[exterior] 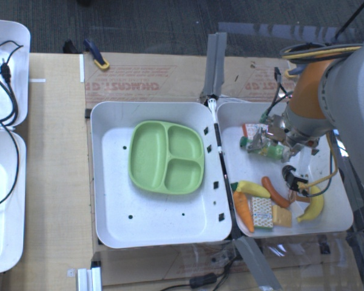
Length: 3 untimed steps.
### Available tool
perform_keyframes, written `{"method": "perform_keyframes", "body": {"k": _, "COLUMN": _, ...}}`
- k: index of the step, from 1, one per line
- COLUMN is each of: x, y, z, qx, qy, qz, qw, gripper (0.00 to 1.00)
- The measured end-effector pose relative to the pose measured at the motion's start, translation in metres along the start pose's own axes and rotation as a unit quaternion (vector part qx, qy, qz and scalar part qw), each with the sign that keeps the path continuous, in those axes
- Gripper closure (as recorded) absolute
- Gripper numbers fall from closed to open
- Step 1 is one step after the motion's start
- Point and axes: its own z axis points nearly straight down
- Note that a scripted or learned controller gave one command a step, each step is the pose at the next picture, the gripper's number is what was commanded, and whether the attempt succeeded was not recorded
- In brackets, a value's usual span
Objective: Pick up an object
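My gripper (272, 139) is low in the right bin (346, 220), near its far middle, under the grey arm with the orange band (309, 90). It sits right over a green and clear object (264, 150), which it partly hides. A white and red packet (251, 130) lies just to the left of it. Nearer the front lie a yellow piece (252, 188), a red sausage-like piece (275, 191), a carrot (242, 212), a cracker pack (262, 213) and a banana (313, 205).
The left bin (109, 211) holds a green three-part plate (167, 157). A grey divider (215, 71) rises between the bins at the back. Cables (309, 180) hang from the wrist over the right bin.
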Motion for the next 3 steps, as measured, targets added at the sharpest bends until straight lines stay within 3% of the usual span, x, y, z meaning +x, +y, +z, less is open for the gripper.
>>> {"method": "perform_keyframes", "body": {"k": 1, "x": -0.003, "y": -0.005, "z": -0.005, "qx": 0.011, "qy": -0.003, "qz": 0.0, "qw": 0.9999, "gripper": 1.0}}
{"method": "perform_keyframes", "body": {"k": 2, "x": 0.073, "y": 0.04, "z": -0.152, "qx": -0.001, "qy": 0.0, "qz": 0.002, "qw": 1.0, "gripper": 1.0}}
{"method": "perform_keyframes", "body": {"k": 3, "x": 0.073, "y": 0.04, "z": -0.151, "qx": -0.001, "qy": 0.0, "qz": 0.002, "qw": 1.0, "gripper": 0.0}}
